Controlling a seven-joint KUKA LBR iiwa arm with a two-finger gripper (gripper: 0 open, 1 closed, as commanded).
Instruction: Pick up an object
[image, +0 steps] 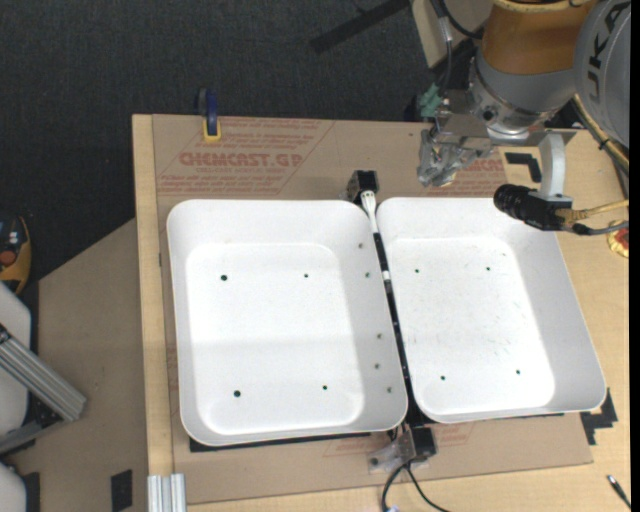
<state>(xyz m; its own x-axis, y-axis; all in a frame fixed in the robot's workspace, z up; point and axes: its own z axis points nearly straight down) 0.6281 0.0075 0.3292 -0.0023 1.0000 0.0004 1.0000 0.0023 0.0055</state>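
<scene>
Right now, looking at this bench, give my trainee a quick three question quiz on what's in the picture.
1. True or false: the gripper hangs above the far rim of the right bin.
2. How many white bins sit on the bench? A) one B) two C) three
3. What small blue and yellow thing sits at the board's far left edge?

Key: 1 true; 2 B; 3 a clamp.

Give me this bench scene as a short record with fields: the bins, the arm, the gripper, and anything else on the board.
left shallow white bin: only small dark dots on its floor
right shallow white bin: dots and faint specks
grey arm with orange band: top right, above the right bin's far edge
two-finger gripper: beyond that bin's far rim, nothing visible between its fingers
blue and yellow clamp: far edge of the brown board
</scene>
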